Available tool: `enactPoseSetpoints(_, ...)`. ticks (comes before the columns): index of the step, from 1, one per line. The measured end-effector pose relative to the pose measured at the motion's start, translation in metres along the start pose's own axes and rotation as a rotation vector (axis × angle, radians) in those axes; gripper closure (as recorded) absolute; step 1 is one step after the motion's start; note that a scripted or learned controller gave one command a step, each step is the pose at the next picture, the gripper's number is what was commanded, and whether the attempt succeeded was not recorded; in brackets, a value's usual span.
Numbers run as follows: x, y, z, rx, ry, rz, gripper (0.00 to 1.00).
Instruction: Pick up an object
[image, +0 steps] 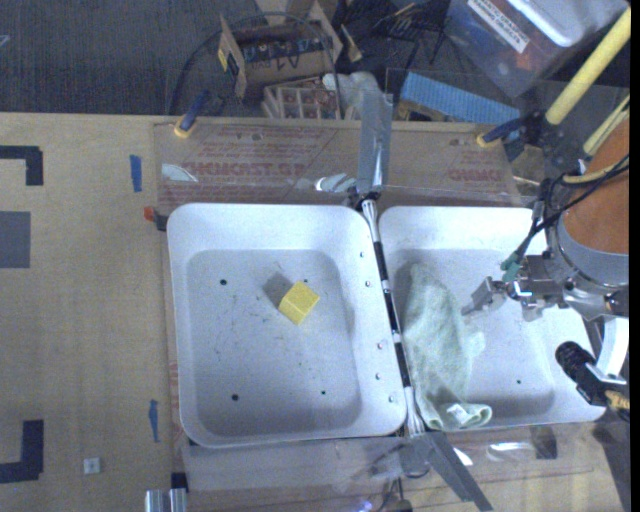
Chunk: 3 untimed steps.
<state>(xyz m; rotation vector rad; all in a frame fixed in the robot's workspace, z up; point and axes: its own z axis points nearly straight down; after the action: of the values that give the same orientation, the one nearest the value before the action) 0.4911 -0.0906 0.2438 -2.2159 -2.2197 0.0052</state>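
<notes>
Two white bins (190, 240), yellow block (298, 302), pale cloth (438, 345); fingers (478, 297) state unclear, writing unreadable.

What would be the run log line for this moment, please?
gripper: above right bin, beside pale cloth | nothing seen held | yellow block: left bin

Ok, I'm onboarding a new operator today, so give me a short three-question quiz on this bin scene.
1. True or false: the yellow block lies in the left bin.
2. Which item lies in the right bin? A) a red cup B) a pale green cloth C) a metal spoon
3. Fill in: the gripper is above the ____ bin.

Key: 1 true; 2 B; 3 right.
</notes>
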Motion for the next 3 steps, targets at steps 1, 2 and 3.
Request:
enactPoseSetpoints(1, 0.103, -0.011, 0.062, 0.001, -0.001, 0.332, 0.00)
enactPoseSetpoints(2, 0.101, -0.010, 0.055, 0.001, -0.002, 0.337, 1.00)
enactPoseSetpoints(3, 0.140, -0.008, 0.074, -0.014, -0.011, 0.382, 1.00)
